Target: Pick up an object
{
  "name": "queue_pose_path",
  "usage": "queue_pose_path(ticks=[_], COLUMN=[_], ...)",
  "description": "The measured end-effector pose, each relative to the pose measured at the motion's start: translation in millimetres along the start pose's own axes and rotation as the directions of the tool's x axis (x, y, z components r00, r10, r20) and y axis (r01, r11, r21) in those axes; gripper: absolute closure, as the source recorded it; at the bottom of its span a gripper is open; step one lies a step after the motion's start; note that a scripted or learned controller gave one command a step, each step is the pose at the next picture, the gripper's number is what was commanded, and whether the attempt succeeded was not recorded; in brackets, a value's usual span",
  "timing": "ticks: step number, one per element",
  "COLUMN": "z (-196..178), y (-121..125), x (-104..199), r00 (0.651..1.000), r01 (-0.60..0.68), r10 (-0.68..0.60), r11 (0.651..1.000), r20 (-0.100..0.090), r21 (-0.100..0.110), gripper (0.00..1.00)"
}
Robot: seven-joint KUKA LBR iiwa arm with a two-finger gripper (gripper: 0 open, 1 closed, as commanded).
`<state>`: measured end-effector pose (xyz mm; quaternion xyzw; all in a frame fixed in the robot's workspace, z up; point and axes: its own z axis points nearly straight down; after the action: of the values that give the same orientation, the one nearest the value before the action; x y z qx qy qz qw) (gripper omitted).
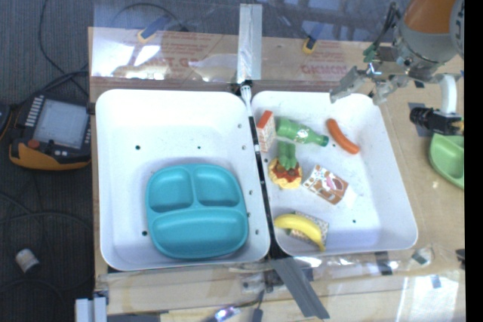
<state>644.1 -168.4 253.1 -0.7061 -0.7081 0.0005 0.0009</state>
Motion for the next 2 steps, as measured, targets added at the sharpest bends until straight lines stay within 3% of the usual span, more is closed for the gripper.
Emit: queue_pose_path(ticks=[1, 2], z=[155.5, 146.3], y=[23.3, 23.2], x=[-23.4, -23.7], r00=[1.000, 0.999], r01=[0.030, 0.031], r10=[-0.030, -0.031], r11=[1.000, 1.000], r20=[0.003, 0.008], r21=[-0.001, 0.001], gripper=[0.00, 1.00])
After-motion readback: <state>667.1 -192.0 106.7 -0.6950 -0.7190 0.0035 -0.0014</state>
